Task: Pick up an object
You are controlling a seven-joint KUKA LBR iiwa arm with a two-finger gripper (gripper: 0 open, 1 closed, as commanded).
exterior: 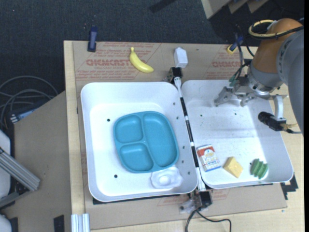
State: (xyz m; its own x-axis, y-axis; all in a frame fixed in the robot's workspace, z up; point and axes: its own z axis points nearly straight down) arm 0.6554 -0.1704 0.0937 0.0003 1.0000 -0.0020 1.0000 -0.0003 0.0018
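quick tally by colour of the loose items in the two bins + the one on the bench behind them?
Blue: 1, tray
White or clear: 1, lump
Red and white: 1, carton
Yellow: 2, wedge, banana
Green: 1, veg
Total: 6

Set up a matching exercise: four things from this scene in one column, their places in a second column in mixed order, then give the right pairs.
Things:
1. banana
2. blue divided plate
3. yellow wedge
4. gripper

Places:
A. in the left bin
B. over the far part of the right bin
C. on the board beyond the bins
D. near edge of the right bin, between the small carton and the green piece

Pairs: 1-C, 2-A, 3-D, 4-B
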